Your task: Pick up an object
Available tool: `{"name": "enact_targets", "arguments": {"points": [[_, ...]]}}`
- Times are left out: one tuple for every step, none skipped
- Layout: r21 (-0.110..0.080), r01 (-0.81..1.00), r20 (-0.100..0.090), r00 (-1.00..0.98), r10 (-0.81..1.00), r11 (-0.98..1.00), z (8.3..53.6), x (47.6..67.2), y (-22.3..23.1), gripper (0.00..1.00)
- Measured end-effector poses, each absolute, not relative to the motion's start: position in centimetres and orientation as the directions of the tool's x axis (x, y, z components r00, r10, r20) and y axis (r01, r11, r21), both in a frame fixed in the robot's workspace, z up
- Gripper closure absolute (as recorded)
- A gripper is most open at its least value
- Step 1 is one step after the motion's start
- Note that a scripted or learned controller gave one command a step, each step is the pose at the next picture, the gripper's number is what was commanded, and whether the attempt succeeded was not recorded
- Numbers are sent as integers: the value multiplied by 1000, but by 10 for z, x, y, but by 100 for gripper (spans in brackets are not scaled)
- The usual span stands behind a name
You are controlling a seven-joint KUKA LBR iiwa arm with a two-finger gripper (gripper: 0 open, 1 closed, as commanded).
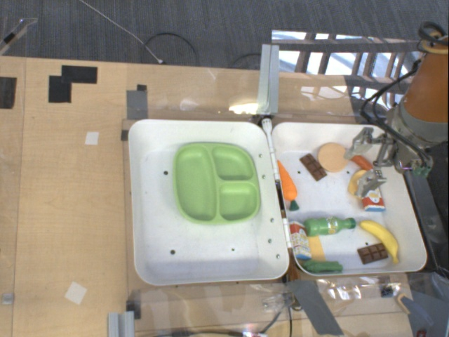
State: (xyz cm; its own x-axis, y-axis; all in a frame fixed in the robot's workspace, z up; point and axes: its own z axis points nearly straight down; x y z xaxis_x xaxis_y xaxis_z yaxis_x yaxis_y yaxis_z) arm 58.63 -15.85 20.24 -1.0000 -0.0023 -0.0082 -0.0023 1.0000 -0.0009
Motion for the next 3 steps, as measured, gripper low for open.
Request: {"name": "enact_targets", "arguments": {"points": [[-5, -80, -16, -997, -80, 997, 90, 620, -207, 0], [-2, -32, -11, -999, -32, 999, 89, 579, -205, 0], [-7, -39, -31, -999, -39, 999, 105, 585, -204, 100]]}}
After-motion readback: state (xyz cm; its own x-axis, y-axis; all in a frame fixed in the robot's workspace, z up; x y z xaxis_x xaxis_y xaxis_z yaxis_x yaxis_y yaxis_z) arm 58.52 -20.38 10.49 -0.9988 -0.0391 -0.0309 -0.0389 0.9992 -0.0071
